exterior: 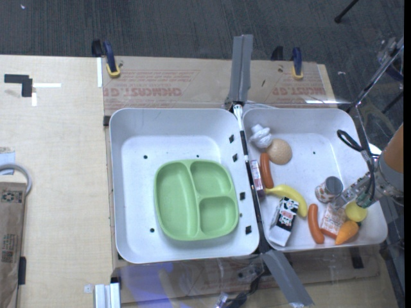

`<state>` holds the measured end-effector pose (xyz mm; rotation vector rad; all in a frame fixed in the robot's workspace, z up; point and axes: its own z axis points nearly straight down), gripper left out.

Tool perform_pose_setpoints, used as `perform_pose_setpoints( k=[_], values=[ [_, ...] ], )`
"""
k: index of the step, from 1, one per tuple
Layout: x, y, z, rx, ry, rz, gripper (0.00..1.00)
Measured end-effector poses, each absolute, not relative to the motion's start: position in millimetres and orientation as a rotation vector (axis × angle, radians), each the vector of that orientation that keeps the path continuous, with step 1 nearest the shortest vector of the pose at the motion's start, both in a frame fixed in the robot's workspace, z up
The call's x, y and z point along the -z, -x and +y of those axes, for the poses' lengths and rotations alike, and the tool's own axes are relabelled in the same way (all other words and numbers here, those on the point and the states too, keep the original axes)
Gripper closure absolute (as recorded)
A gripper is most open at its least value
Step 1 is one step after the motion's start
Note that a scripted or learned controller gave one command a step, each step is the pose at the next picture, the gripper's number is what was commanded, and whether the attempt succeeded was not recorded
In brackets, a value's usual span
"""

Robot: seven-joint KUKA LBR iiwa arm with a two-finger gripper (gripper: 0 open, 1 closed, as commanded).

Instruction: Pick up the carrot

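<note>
2 bins here, and the hand hangs low in the right bin, just above a yellow lemon-like thing. The carrot lies just below that, near the bin's corner. Can't tell whether the hand is apart or together. A sausage, banana and metal can crowd its left, so I'd guess a clean grab is tricky.

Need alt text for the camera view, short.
The arm's tool hovers at the right bin's right side, just above a yellow lemon and the carrot. The left bin holds a green divided tray.
</note>
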<state>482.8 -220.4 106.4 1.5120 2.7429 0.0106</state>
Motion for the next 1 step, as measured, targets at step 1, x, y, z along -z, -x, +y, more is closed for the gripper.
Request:
perform_pose_setpoints(
  k=[1],
  values=[
    [-240.6,-479.4,-217.4,0.000,-0.982,2.980,1.00]
  ],
)
